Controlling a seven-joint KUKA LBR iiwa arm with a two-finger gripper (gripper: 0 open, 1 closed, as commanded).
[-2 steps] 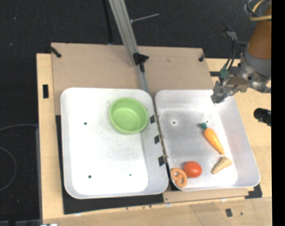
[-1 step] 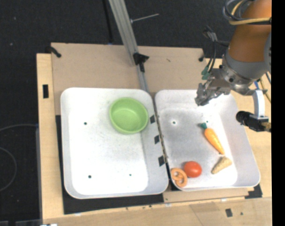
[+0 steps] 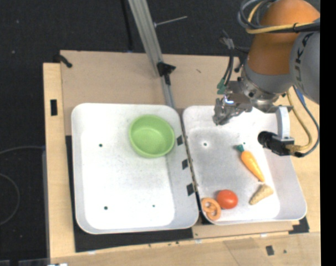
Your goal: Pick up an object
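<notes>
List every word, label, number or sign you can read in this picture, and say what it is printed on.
"KU": dark letters running down the grey arm at the right edge, cut off by the frame.
The white bins, green bowl, carrot, tomato and wooden bench carry no readable text.

Two bins, left (image 3: 90, 170) and right (image 3: 212, 148): white plastic, matt, finely speckled. Green bowl (image 3: 151, 136): smooth plastic, soft sheen. Carrot (image 3: 252, 164), tomato (image 3: 227, 199): glossy moulded plastic. Desk (image 3: 101, 76): pale bare wood, matt. Arm's orange band (image 3: 276, 35): smooth, semi-gloss shell. Tool (image 3: 226, 112): dull grey metal. Slanted pole (image 3: 148, 37): brushed metal.
</notes>
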